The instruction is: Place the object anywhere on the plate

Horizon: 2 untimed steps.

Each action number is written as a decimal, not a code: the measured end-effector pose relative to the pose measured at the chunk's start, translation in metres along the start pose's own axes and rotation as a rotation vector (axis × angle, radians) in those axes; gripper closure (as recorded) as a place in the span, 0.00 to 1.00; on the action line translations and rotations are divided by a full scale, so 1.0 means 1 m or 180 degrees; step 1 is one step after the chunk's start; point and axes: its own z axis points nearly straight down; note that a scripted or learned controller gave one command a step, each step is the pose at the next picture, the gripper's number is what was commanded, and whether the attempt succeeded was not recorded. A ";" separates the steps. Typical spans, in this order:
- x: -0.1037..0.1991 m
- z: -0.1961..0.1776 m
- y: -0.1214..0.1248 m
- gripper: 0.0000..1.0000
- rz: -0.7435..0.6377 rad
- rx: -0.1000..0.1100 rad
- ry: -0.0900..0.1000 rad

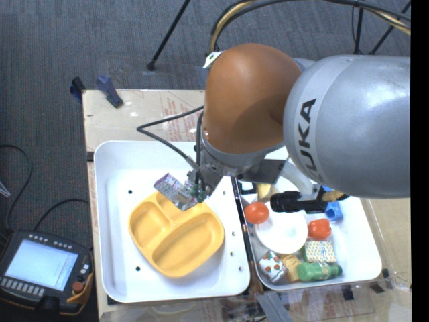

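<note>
The grey arm [348, 119] reaches in from the right, its orange band [248, 99] bulking large over the gap between the two white bins. Its gripper [196, 193] hangs low over the left bin [107, 213], at the far edge of a yellow divided plate [177, 237] that lies flat on the bin's floor. A small silvery packet [171, 188] with a purple tint sits right at the gripper's tip, tilted, over the plate's far rim. The tip and the packet touch or nearly so, but the wrist above hides the joint between them, so I cannot tell whether the gripper is closed on the packet or merely beside it.

The right bin [372, 247] is crowded. A red round fruit [256, 212] lies near its left wall, just beside a white disc [281, 233]. A second red piece [319, 229] sits to the disc's right, with a blue piece [333, 211] just behind it. Along the near wall lie a green bottle [318, 272] on its side, a checkered packet [319, 251] just above it, and a white spotted block [271, 265] to the left.

Both bins rest on a pale bench [134, 113]. On the carpet at lower left lies a handheld control unit [43, 267] – its screen lit pale.
</note>
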 end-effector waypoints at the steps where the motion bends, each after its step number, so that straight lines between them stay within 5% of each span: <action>1: -0.018 0.005 -0.072 1.00 0.0285 0.0028 0.0015; 2: -0.004 -0.020 -0.070 1.00 -0.0599 0.0017 0.0014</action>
